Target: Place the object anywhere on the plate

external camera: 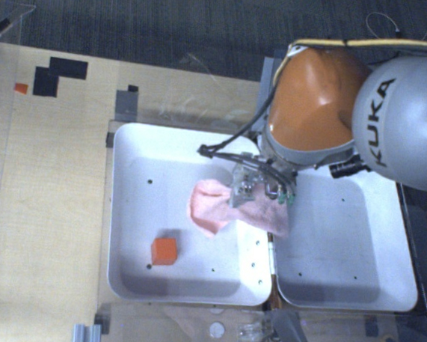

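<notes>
A small orange cube [164, 251] lies on the floor of the left bin [132, 196], near its front left. The pink plate [214, 204] sits at the right side of that bin, and its right edge reaches over the rim between the two bins. My gripper [260, 192] hangs right over the plate's right half, touching it or just above it, and hides part of it. The cube is well away from the gripper, down and to the left. I see nothing orange at the gripper.
The right bin [356, 248] adjoins the left one, and the arm's big orange and grey body [333, 103] looms over its back edge. Black cables [231, 146] run from the wrist over the left bin's back right corner.
</notes>
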Robot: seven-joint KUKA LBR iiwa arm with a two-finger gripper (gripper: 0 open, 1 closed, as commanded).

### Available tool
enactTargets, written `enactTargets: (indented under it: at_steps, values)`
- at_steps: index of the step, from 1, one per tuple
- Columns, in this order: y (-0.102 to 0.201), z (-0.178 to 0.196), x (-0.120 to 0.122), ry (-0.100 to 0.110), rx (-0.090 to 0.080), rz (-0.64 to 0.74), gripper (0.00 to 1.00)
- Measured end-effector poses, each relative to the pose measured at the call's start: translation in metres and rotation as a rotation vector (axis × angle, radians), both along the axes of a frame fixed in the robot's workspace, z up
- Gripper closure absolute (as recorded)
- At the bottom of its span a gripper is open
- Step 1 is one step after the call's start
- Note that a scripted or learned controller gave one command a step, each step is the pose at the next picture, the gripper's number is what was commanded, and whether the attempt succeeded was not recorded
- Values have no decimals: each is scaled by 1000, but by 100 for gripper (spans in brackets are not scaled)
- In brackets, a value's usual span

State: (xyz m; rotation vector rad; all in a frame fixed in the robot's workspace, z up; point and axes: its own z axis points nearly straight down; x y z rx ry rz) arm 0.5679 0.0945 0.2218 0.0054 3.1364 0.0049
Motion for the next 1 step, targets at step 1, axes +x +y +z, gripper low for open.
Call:
enactTargets:
  at_steps: [1]
  values:
    - [42, 1, -29, 0, 0, 4, 100]
